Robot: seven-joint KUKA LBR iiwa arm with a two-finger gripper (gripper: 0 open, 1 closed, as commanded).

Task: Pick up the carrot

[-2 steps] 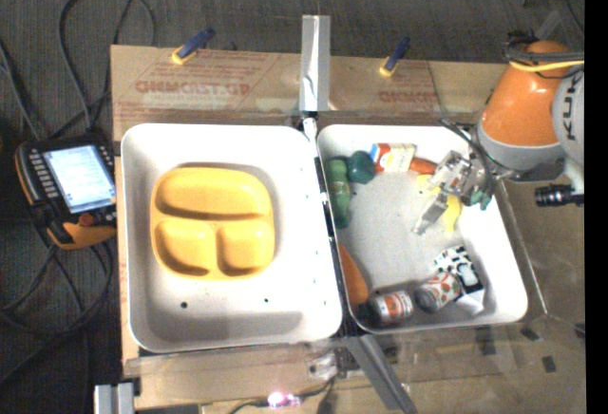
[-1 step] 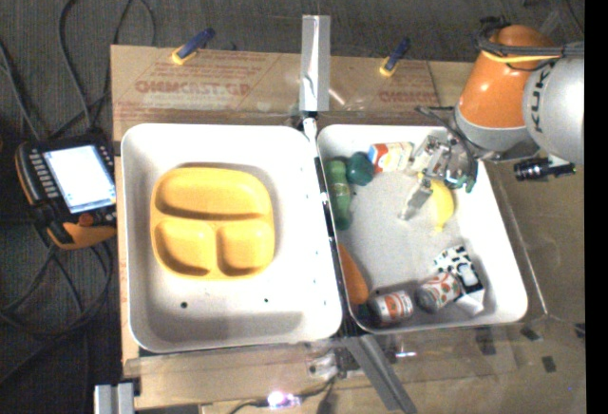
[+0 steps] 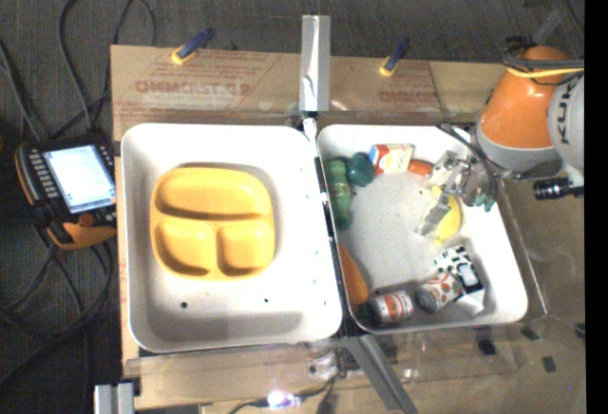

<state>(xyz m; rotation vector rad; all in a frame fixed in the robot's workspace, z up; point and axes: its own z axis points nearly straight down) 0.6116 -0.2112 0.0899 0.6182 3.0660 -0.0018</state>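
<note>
I'm watching the gripper (image 3: 448,198) hanging over the right bin (image 3: 508,303), up near its far right side, just above a yellow item (image 3: 448,222). I cannot tell how it is set from this angle. The carrot (image 3: 353,277) is lying along the bin's left wall, toward the near end, well apart from the gripper. A can (image 3: 391,307) is sitting just beside the carrot's near tip. The left bin (image 3: 142,308) is carrying a yellow divided tray (image 3: 215,219)
</note>
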